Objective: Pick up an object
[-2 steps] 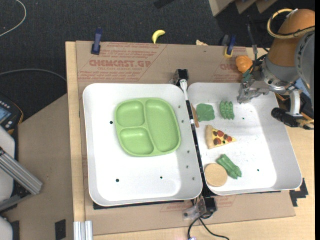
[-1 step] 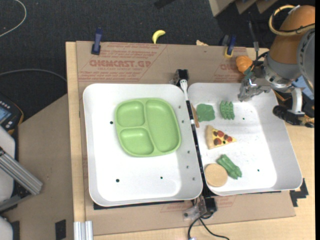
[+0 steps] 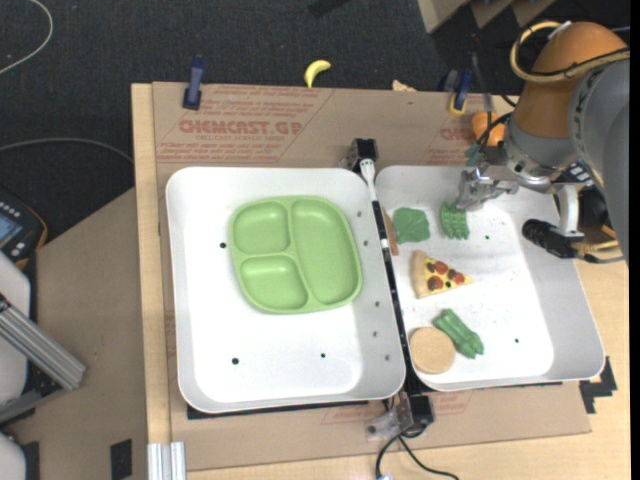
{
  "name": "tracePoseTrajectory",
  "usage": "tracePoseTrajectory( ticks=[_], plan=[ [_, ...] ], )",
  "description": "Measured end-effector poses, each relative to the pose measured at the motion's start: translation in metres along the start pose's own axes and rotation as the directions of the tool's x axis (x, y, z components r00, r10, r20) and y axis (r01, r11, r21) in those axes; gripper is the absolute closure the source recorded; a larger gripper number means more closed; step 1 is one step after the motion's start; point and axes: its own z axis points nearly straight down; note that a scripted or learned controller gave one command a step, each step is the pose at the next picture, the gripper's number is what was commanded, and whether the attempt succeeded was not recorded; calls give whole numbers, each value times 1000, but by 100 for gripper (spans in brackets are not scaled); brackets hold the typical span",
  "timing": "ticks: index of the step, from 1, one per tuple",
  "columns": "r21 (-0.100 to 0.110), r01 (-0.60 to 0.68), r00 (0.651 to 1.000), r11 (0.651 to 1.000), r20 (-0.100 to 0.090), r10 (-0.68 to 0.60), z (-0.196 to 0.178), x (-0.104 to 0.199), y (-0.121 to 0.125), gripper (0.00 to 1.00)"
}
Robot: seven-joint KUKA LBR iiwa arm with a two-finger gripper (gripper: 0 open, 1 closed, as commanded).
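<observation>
Grey arm (image 3: 590,118) reaching in from the right, orange band above wrist, gripper (image 3: 468,190) pointing downward

The setting is a robotics laboratory test cell. The bench top (image 3: 250,128) is a brown protective board (printed with a supplier name along its far edge), fixed at that edge by blue clamps (image 3: 193,84). Two white bins (image 3: 190,268) sit side by side on it, joined at the centre by black clips (image 3: 363,154). Loose cables (image 3: 30,28) run over dark carpet (image 3: 120,28) beyond the bench's left edge, and aluminium framing (image 3: 40,353) stands near its near left corner.
</observation>
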Motion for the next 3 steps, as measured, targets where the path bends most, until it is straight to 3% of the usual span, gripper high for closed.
tracePoseTrajectory(
  ticks=[1, 2, 3],
  plan=[
    [-2, -2, 1000, 1000, 1, 2, -1, -2, 0, 0],
    [4, -4, 1000, 1000, -1, 4, 25, 14, -37, 0],
    [-4, -5, 1000, 1000, 2, 5, 13, 13, -34, 100]
  ],
)
